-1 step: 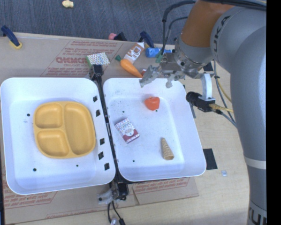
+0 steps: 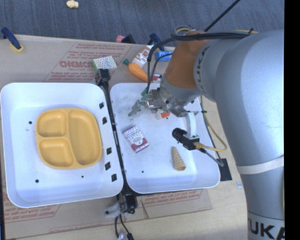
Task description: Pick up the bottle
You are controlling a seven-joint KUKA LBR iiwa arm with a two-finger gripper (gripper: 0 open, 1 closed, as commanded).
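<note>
Overhead, the grey arm's end effector [image 2: 139, 106] hangs low in the right-hand white bin [image 2: 210, 171] toward its 11 o'clock corner, fingers spread with nothing between them. An orange-and-white plastic bottle [image 2: 138, 64] lies on the cardboard-covered counter [image 2: 49, 59] just beyond the bin's 12 o'clock rim. A small red-and-white carton [image 2: 135, 139] and a tan cone [image 2: 178, 159] lie inside this bin; a yellow divided tray [image 2: 68, 137] sits in the left-hand bin [image 2: 14, 184].

Yellow tray [image 2: 68, 136], white bins [image 2: 14, 184], orange-banded arm [image 2: 230, 79]

Grey arm [image 2: 245, 99] reaches in from right, orange band [image 2: 182, 64] above wrist; gripper [image 2: 139, 106] low, pointing left, at far side.
</note>
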